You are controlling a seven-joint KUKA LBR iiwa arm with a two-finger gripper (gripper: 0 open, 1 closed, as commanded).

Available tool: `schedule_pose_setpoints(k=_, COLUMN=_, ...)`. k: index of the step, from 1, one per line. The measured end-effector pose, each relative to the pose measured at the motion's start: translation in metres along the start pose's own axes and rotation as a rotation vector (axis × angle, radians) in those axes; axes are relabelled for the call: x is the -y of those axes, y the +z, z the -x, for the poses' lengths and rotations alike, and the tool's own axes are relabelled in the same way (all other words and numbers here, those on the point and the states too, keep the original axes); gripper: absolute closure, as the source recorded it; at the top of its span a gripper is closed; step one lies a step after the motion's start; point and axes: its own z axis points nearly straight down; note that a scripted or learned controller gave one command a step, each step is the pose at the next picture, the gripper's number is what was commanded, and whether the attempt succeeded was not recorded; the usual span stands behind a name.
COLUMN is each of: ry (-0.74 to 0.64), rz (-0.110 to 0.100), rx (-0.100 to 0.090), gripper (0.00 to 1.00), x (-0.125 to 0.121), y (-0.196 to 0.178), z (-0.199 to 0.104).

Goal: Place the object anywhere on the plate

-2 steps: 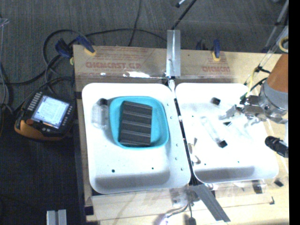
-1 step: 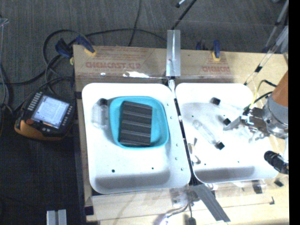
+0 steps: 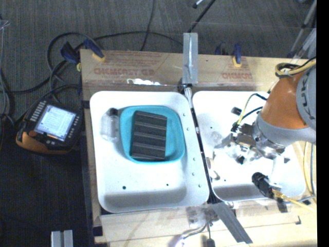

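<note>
A blue square plate (image 3: 175,138) lies in the left bin (image 3: 144,194). A dark grey ribbed block (image 3: 149,135) rests flat on the middle of the plate. A small clear bottle with a black cap (image 3: 109,123) lies against the plate's left edge, on the bin floor. My gripper (image 3: 235,146) hangs over the right bin (image 3: 226,189), well to the right of the plate, beyond the wall between the bins. Shiny metal parts and cables clutter the gripper, and I see nothing held in it.
The grey arm with its orange band (image 3: 282,104) covers much of the right bin. A small black piece (image 3: 236,110) and a tiny bit (image 3: 216,177) lie on that bin's floor. A metal post (image 3: 190,55) stands behind the bins. A handheld pendant (image 3: 51,125) lies off the bench's left side.
</note>
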Motion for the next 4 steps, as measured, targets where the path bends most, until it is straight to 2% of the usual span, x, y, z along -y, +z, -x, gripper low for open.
schedule_pose_setpoints(k=1, ry=-0.255, rz=0.004, rx=0.001, gripper=0.00, x=-0.060, y=-0.044, z=0.030)
schedule_pose_setpoints(k=2, ry=-0.320, rz=0.002, rx=0.001, gripper=0.00, x=-0.024, y=-0.005, z=0.083)
schedule_pose_setpoints(k=3, ry=-0.237, rz=0.000, rx=-0.001, gripper=0.00, x=-0.003, y=0.071, z=0.025)
schedule_pose_setpoints(k=4, ry=-0.453, rz=0.003, rx=0.000, gripper=0.00, x=-0.019, y=0.004, z=0.068)
